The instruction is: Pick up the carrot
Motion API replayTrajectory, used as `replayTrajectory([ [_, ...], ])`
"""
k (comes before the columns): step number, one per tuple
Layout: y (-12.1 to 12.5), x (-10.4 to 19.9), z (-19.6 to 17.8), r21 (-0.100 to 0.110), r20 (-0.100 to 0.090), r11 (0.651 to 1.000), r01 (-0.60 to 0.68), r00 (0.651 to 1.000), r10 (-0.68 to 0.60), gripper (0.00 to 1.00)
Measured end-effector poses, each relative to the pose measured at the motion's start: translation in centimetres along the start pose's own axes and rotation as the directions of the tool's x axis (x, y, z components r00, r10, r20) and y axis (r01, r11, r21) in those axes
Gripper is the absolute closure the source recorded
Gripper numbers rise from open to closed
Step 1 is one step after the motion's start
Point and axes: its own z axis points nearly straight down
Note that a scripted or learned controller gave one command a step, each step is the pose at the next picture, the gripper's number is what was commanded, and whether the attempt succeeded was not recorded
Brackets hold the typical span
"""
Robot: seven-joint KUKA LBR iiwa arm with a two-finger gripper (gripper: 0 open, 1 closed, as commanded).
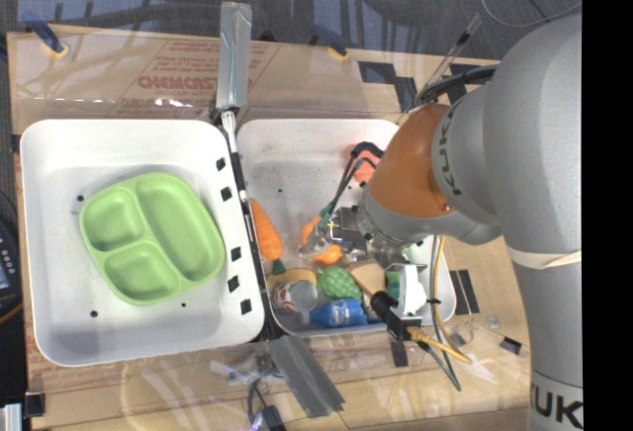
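Observation:
The carrot [265, 232] is an orange tapered piece lying along the left wall of the right bin [297, 147], narrow end toward the back. My gripper [327, 237] hangs low over the middle of that bin, a short way right of the carrot and apart from it. Small orange bits [330, 254] show right at the gripper's tip; I cannot make out what they are. The arm's orange band and grey wrist hide the right part of the bin.
Front of the right bin is crowded: a green bumpy item [339, 281], a blue item [341, 312], a round can [294, 297], a tan block [368, 276]. A red item [363, 159] lies at the back. The left bin [49, 152] holds a green divided plate [153, 236].

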Motion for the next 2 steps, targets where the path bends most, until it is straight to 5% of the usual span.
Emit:
replayTrajectory([
  [1,1.6,0.7,-1.8,-0.002,0.001,0.944,0.330,0.944,-0.330,1.00],
  [2,-0.1,3.9,-9.2,-0.004,0.004,0.850,0.527,0.850,-0.527,1.00],
])
